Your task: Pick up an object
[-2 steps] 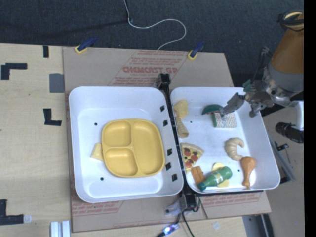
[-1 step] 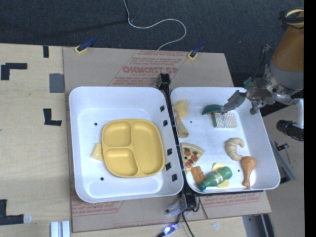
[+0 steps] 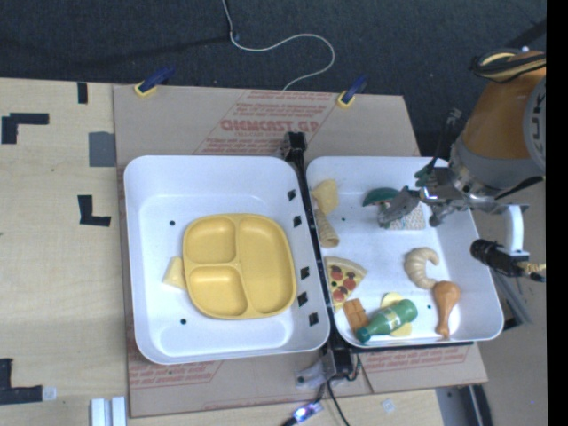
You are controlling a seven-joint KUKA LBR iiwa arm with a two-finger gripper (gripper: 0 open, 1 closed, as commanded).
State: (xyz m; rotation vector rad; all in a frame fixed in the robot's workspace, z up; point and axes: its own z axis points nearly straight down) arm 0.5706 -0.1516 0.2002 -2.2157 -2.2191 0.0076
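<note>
The right bin (image 3: 470,331) holds several toy foods: a pizza slice (image 3: 343,277), a green bottle (image 3: 388,319), a brown drumstick (image 3: 445,304), a pale croissant (image 3: 422,264), and a yellowish piece (image 3: 325,209) along the divider. A dark green item (image 3: 382,195) lies near the bin's back. My gripper (image 3: 397,209) hangs low over the back of the right bin, right beside that green item and over a speckled patch (image 3: 410,222). Whether it touches the green item is unclear. The arm's orange band (image 3: 501,114) is at the right.
The left bin (image 3: 151,193) bears a yellow divided plate (image 3: 240,266) with a pale yellow piece (image 3: 173,274) tucked at its left. A small orange-brown block (image 3: 355,312) lies by the bottle. A black clip (image 3: 294,144) joins the bins at the back.
</note>
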